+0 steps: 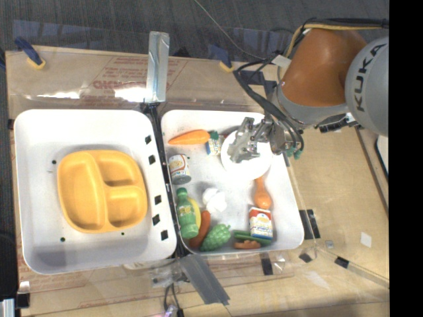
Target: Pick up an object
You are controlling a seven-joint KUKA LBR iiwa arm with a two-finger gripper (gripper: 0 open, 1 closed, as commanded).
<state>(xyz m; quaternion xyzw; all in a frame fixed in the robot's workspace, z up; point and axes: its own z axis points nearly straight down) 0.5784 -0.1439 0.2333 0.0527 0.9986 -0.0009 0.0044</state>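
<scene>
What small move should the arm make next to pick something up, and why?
Probably lower straight down: the gripper hangs over the round white plate in the right white bin, and nothing shows between its jaws. The orange toy carrot lies just to its left.

2 shallow white plastic bins: the left bin [33,177] bears a yellow 3-compartment plastic tray [102,191]. The right bin [291,197] shows an orange toy carrot [188,137], a round white plate [248,164], a green bottle with a yellow label [188,215], a small can with a white and red label [178,168], a red and white carton [262,223] and a knobbly green toy vegetable [217,238]. The grey arm [370,84] carries an orange band [324,65].
</scene>
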